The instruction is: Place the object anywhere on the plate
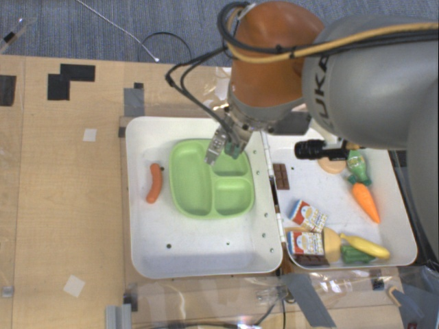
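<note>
Sausage (155, 183) beside green plate (210, 181)

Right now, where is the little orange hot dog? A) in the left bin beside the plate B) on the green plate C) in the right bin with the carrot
A: the hot dog lies on the white floor of the left bin, just left of the green plate, not on it.
</note>
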`<control>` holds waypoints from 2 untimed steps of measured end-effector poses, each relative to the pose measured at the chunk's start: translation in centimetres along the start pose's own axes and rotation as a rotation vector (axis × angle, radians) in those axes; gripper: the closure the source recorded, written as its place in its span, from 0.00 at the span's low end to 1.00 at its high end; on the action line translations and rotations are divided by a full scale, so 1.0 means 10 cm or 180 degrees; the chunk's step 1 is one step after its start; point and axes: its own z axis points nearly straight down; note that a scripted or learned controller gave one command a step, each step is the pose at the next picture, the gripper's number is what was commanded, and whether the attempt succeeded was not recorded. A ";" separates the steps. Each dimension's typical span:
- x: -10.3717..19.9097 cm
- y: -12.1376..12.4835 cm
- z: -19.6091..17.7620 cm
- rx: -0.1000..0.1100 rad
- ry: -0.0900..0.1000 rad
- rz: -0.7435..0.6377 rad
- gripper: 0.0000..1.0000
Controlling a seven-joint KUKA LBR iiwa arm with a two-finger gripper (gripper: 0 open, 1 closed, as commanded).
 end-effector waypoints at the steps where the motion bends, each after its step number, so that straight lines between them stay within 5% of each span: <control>1: 0.44 -0.18 -0.72 -0.0001 -0.0001 -0.0393 1.00; 2: 0.80 0.41 -0.67 0.0011 0.0021 -0.0635 1.00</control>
